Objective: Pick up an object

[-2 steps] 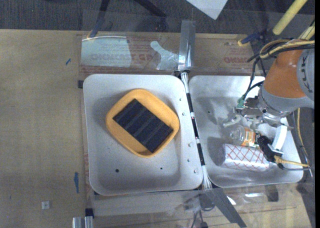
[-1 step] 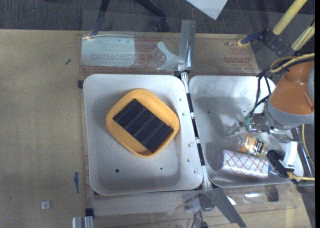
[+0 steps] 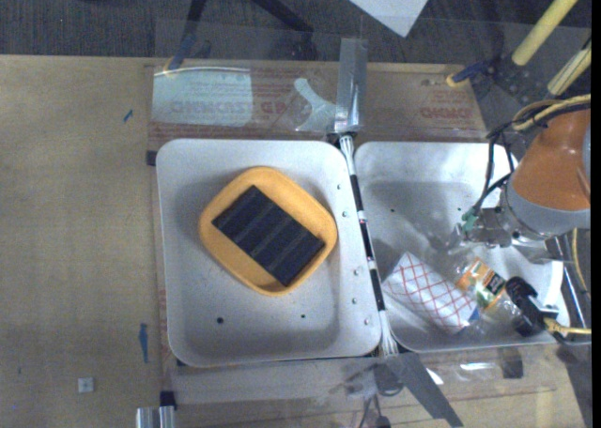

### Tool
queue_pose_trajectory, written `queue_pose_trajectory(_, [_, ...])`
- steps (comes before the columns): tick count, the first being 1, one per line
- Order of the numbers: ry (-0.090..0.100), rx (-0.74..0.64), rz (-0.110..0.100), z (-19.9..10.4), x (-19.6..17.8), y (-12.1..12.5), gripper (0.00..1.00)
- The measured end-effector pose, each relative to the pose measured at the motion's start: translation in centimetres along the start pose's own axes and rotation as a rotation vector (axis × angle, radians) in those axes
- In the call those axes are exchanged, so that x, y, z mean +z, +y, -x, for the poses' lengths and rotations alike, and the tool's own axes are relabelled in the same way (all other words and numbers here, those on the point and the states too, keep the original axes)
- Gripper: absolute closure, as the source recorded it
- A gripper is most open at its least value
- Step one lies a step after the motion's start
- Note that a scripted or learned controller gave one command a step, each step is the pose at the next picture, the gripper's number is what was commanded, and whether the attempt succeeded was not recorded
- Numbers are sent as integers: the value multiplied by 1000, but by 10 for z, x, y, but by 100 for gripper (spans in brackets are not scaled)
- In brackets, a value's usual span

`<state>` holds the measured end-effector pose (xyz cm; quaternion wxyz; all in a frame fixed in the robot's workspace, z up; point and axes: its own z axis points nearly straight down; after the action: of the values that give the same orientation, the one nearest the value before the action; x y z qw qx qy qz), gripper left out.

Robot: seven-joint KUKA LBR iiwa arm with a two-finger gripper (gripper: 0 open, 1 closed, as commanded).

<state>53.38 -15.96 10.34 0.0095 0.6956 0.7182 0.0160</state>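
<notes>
Gripper hung over the right bin's right side.
Checked paper wrapper was probably light, floppy; best pinched at an edge. Jaws' state: couldn't tell.

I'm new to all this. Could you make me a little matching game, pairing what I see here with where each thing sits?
Things:
1. yellow tray with a black ribbed top
2. red-checked paper
3. orange and green packet
4. robot arm

Places:
A. over the right side of the right bin
B. middle of the left bin
C. right bin, towards the front, close to the wall between the bins
D. right bin, just to the right of the checked paper

Pairs: 1-B, 2-C, 3-D, 4-A
</notes>
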Motion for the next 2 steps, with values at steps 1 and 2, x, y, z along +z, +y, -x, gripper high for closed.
queue_pose_trajectory(1, [0, 1, 0, 1, 0, 0, 0])
queue_pose_trajectory(2, [-6, -341, -24, 17, 12, -41, 0])
